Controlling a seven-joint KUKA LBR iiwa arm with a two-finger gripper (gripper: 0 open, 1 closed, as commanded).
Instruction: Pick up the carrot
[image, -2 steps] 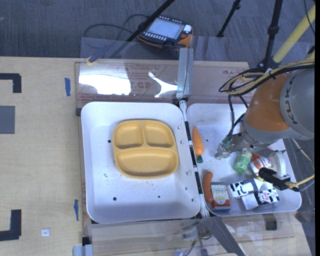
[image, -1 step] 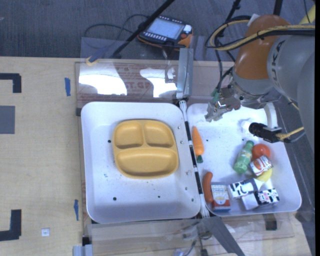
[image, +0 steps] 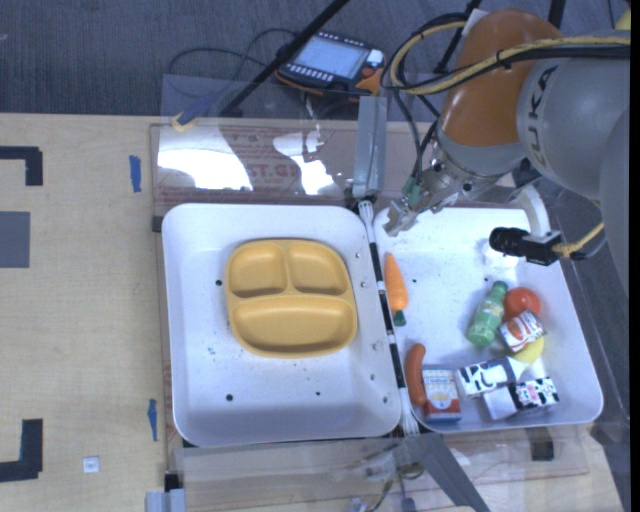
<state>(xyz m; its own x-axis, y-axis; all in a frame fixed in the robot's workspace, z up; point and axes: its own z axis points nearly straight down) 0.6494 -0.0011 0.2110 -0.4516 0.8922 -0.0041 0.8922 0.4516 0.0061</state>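
The small orange carrot with a dark green stub at its lower end (image: 396, 287) is lying lengthwise along the left wall of the right-hand shallow white bin (image: 575, 330), its tapered tip pointing toward the far side. Nothing is touching it. The metallic two-finger end effector (image: 400, 212) is hanging above the far left corner of that bin, near the carrot's tip but apart from it; its fingertips are too small and blurred for me to tell how they are standing. The grey arm with the orange band (image: 505, 90) is being cut off by the upper right frame edge. In the left-hand white bin (image: 190, 330) a yellow three-compartment plastic plate (image: 291, 297) is sitting. A red sausage-shaped toy (image: 415, 372) is lying just below the carrot, and a green plastic bottle (image: 487, 313) is crowding among small cartons whose labels are illegible.
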